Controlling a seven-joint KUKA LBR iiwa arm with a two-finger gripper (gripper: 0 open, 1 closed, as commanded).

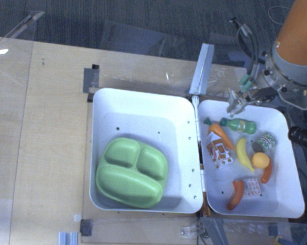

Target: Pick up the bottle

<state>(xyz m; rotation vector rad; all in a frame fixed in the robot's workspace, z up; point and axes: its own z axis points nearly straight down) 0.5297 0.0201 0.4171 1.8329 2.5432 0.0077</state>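
The bottle [239,125] is small and green with a yellow label and a white cap. It lies on its side at the back of the right bin [286,204], cap pointing left. My gripper [235,105] hangs just above and behind the bottle's cap end, near the bin's back-left rim. Nothing is visibly held by it. The arm's orange band and grey wrist fill the upper right corner.
Around the bottle lie a carrot [220,134], a banana [244,153], an orange [261,161], a green can [266,141], a red-and-white carton [219,150], two sausages and a small packet. The left bin [144,108] holds a green divided tray [132,172].
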